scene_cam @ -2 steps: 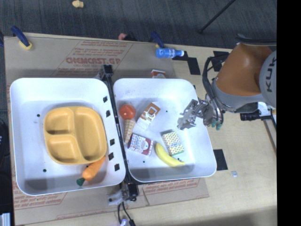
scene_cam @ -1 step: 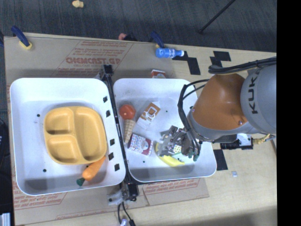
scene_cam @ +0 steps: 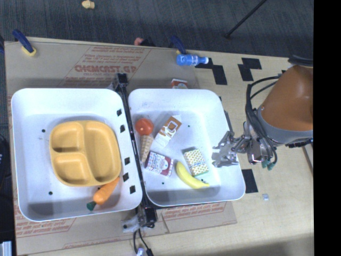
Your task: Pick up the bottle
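A small blue bottle (scene_cam: 190,60) with a pale cap lies on its side on the cardboard, just behind the far edge of the right bin (scene_cam: 213,97) and outside it. My gripper (scene_cam: 224,153) hangs over the right rim of that bin, about halfway along its side, far from the bottle toward the front right. Nothing shows in the gripper. The orange band of the arm (scene_cam: 290,100) rises to its right.
The right bin holds a red tomato (scene_cam: 144,126), an ice-cream cone (scene_cam: 145,146), a brown-and-white carton (scene_cam: 169,129), a red-and-white packet (scene_cam: 159,163), a yellow patterned box (scene_cam: 195,161) and a banana (scene_cam: 190,178). The left bin holds a yellow divided plate (scene_cam: 85,152) and a carrot (scene_cam: 105,192).
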You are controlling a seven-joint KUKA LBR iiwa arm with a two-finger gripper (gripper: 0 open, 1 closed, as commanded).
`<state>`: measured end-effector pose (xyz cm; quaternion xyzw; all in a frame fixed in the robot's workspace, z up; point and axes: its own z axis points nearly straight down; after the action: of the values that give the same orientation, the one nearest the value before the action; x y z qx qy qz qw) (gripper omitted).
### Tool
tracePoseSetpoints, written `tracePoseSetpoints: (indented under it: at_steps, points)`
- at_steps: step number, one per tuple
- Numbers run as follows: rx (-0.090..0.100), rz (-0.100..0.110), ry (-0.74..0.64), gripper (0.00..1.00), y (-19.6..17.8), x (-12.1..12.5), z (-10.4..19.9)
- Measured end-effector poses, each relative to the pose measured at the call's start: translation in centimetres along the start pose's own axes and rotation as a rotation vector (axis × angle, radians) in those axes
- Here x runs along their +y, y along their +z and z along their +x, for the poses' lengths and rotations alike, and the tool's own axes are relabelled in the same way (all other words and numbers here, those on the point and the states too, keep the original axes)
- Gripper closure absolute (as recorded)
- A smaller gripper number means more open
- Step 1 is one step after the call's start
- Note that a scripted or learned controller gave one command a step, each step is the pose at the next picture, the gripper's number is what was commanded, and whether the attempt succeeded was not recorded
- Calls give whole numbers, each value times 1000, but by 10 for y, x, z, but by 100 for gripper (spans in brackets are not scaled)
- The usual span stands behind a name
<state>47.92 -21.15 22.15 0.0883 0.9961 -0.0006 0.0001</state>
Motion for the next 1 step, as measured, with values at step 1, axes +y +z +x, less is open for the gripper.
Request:
tracePoseSetpoints:
  at_steps: [1]
  points:
    - [3,-1,-194,100,27,0,3]
